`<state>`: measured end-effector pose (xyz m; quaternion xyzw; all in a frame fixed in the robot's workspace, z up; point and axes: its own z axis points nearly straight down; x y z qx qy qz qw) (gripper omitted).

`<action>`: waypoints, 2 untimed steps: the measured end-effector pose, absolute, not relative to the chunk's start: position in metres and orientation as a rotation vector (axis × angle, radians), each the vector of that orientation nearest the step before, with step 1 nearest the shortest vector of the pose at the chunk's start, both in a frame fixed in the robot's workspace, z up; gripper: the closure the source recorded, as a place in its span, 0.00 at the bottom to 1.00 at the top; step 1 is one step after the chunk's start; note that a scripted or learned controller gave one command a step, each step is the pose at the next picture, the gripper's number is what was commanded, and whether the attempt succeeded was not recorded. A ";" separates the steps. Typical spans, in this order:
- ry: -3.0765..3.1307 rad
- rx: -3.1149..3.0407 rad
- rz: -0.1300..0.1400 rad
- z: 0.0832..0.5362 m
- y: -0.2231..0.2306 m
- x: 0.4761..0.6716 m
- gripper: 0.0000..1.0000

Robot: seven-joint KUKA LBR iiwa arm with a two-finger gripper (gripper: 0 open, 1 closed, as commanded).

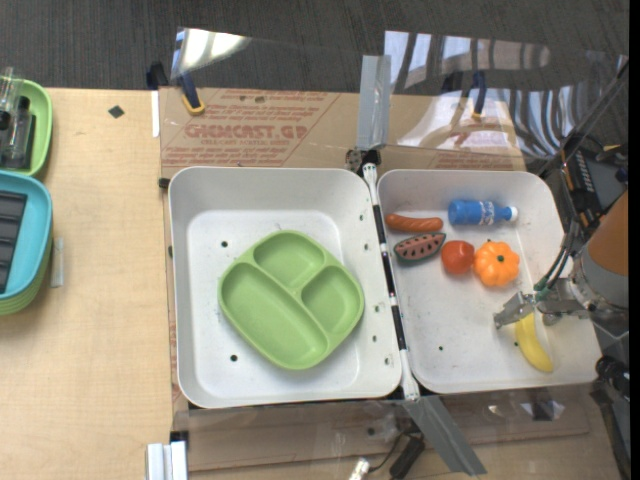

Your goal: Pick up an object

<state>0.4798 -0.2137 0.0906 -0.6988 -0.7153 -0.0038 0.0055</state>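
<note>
Bright, even overhead light, sharp focus, soft shadows, glare on clear sheeting (470,63) behind the bins.

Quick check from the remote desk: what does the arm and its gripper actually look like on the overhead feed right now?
At the picture's right edge, the arm's wrist appears as a rounded grey body with an orange-brown band. Thin dark cables and a green-tinted line run down alongside it towards the tool. The gripper is small and metallic grey, with slim pale fingers ending in pointed tips. No markings or labels are legible at this resolution.

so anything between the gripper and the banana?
Nothing visible. The gripper sits right at the banana's upper end in the right bin; the pumpkin and tomato lie apart, farther back.
</note>
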 end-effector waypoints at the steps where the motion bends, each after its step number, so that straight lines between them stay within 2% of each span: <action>1: -2.234 -2.200 -0.005 0.099 -0.217 0.479 1.00; 2: -2.326 -2.111 0.002 0.197 -0.158 0.489 1.00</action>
